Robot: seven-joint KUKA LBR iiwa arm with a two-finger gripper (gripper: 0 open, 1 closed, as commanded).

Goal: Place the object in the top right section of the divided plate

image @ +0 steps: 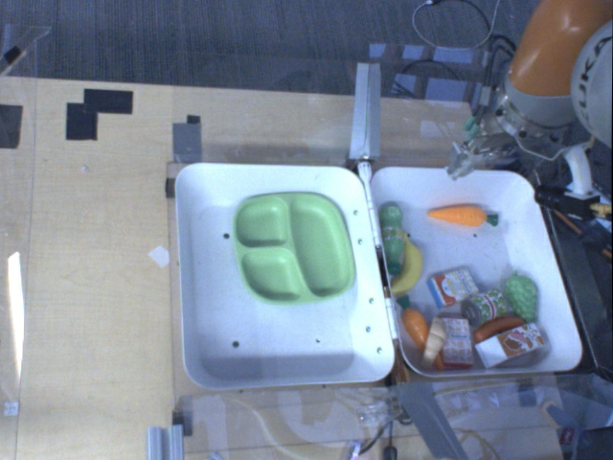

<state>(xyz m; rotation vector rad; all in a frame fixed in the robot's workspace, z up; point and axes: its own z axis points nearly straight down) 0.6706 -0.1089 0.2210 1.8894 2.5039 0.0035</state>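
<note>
Green divided plate (292,246) sits in the left bin (201,353), a little toward the far side, tilted slightly against the bin's edges. Three sections: two small ones on the left, one long one on the right.

Claw (471,153) hangs above the far rim of the right bin (560,286), near its far left corner, at the end of the grey arm (560,41) with its orange band. Too small and blurred at this distance; cannot tell whether it is spread or pressed together. Nothing visibly between its tips.

Carrot (460,217) (orange, green stub at its right end) lies on the bin floor just below the claw, apart from it, on its own in the far half. Nearest thing to the claw.

Rest of the right bin: green bottle (391,220) and banana (410,266) along the left wall; small carton (454,286), can (487,306), green leafy piece (522,295), sausage (498,327), two packets crowded together at the near end.

Labels: cartons and can carry red and white print, nothing readable from here.

Wooden table (86,257) under both bins, black tape marks at its far left.
</note>
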